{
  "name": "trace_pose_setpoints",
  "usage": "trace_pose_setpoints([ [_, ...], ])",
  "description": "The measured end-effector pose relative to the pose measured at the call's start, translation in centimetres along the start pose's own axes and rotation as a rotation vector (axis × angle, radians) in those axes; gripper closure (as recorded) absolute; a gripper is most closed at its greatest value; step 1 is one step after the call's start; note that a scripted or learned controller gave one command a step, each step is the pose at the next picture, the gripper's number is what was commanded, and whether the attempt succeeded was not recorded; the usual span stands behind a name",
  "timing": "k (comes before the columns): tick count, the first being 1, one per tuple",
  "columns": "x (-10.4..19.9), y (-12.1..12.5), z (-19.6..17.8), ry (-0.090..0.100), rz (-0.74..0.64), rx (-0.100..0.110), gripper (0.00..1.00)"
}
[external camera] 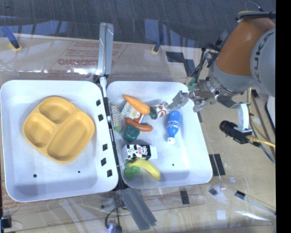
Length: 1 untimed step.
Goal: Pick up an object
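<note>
The gripper is seen at the far right rim of the right bin, reaching in from the right at a low slant, its tip just above the blue bottle and beside a small can. Whether it is released or clenched cannot be told, since its tip is blurred and small; nothing is seen held by it. Behind it the wrist and the orange band of the arm are set over the bench edge.

The items to be picked lie in the right bin: a carrot at the far side, a sausage below it, a green piece, a black-and-white carton and a banana at the near side. A yellow divided plate is held in the left bin. The bench is covered by clear sheeting with tape marks. A small packet near the carrot is hard to make out, and the arm is cut off at the right.
</note>
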State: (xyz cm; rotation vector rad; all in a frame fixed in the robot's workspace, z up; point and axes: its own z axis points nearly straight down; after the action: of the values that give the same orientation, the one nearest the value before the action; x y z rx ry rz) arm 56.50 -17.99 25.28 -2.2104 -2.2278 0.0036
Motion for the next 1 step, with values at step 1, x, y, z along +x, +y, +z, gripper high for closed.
trace_pose_setpoints([
  [1, -3.03, 0.94, 16.09, -0.001, -0.033, -0.003, 0.0],
])
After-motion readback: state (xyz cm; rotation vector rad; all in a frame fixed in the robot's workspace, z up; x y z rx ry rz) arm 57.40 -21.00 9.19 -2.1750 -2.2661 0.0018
